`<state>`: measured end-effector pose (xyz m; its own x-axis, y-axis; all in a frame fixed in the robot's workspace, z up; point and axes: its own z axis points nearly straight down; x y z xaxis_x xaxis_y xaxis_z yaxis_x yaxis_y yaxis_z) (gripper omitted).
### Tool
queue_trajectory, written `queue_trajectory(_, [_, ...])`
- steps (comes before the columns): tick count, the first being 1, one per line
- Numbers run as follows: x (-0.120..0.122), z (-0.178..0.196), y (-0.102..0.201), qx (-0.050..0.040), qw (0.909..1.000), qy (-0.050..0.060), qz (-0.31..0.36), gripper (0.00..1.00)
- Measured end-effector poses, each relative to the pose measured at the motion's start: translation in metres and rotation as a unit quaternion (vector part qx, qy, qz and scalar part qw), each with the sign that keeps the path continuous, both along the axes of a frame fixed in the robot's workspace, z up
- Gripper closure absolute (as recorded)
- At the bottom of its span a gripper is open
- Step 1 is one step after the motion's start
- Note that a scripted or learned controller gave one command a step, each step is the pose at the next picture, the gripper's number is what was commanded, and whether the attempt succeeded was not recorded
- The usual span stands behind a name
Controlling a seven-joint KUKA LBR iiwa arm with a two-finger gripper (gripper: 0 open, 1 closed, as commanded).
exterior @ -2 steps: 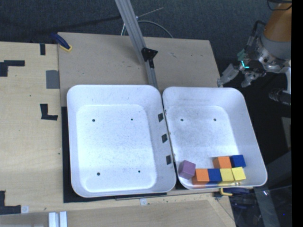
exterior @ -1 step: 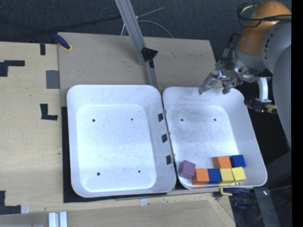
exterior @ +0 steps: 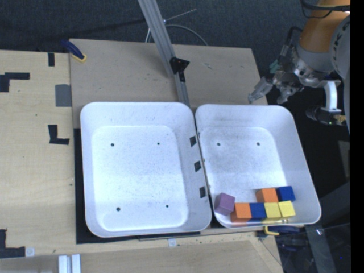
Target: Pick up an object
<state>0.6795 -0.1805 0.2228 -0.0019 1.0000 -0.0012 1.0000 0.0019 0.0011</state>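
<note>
Seven blocks [exterior: 263,205] along right bin [exterior: 296,147] near edge; claw [exterior: 272,90] above far rim, grip state unclear.

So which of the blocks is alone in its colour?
The purple block, at the left end of the cluster in the right bin. The orange, blue and yellow ones each come in pairs.

The arm [exterior: 333,21] was grey, with a rounded orange band [exterior: 323,30] above the wrist. Thin dark cables looped over the top of that orange section. Below the band the wrist narrowed into a cluster of grey and dark metal parts, ending in the end effector [exterior: 267,90], pale grey. A white curved piece [exterior: 330,95] sat beside the wrist.
</note>
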Motion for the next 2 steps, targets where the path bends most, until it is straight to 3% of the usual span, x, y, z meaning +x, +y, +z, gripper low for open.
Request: queue_trajectory(2, [0.0, -0.117, 0.042, -0.0019, 1.0, 0.006, -0.002, 0.0])
